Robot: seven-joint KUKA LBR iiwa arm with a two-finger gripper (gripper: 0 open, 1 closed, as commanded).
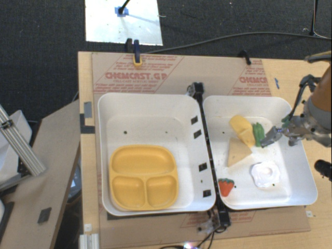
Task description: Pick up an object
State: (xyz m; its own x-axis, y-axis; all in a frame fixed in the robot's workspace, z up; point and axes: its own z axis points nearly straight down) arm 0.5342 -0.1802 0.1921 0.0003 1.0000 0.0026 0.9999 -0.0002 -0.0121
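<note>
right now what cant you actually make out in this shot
- Gripper: small and dark in the camera view, blurred against the green item; whether it grips anything cannot be told.
- Green item: partly covered by the gripper, so its shape is unclear.
- Arm: cut off by the right edge.
- White item: blends into the right bin, so its outline is hard to trace.
- Red item: too small to identify.

Yellow divided tray (pixel 144 177) in left bin (pixel 150 107)
</note>
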